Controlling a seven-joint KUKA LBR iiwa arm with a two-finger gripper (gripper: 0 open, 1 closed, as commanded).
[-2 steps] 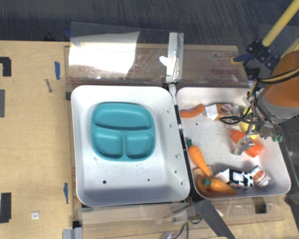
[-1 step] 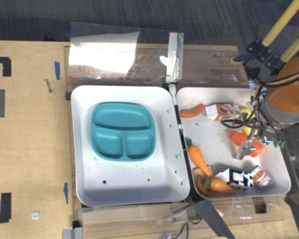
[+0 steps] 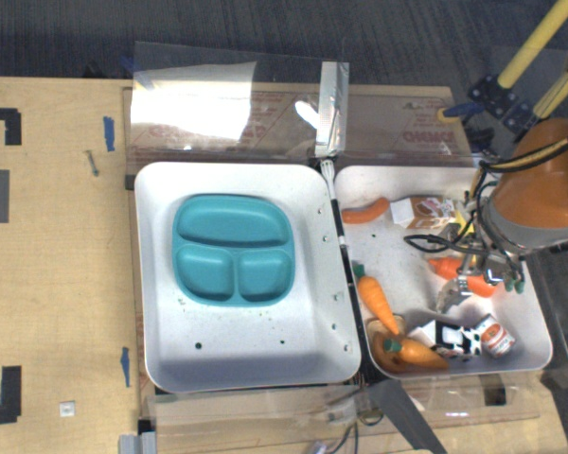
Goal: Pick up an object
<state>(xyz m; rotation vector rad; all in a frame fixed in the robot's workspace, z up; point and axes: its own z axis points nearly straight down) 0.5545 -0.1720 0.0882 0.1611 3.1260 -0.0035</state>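
In the right bin [image 3: 540, 324] my gripper [image 3: 470, 283] hangs low over a small red-orange object [image 3: 447, 267], which it partly covers. Whether it touches that object I cannot tell. Around it lie an orange sausage [image 3: 364, 211], a brown-and-white snack packet [image 3: 430, 212], one carrot [image 3: 377, 301], a second carrot [image 3: 413, 352] near the front wall, a black-and-white cow toy [image 3: 455, 340] and a small red-and-white can [image 3: 495, 337].
The left bin [image 3: 161, 348] holds a teal divided plate [image 3: 234, 248]. A clear upright panel [image 3: 330, 110] stands behind the two bins. The orange band of the arm [image 3: 541, 189] and black cables [image 3: 434, 244] overhang the right bin's right side.
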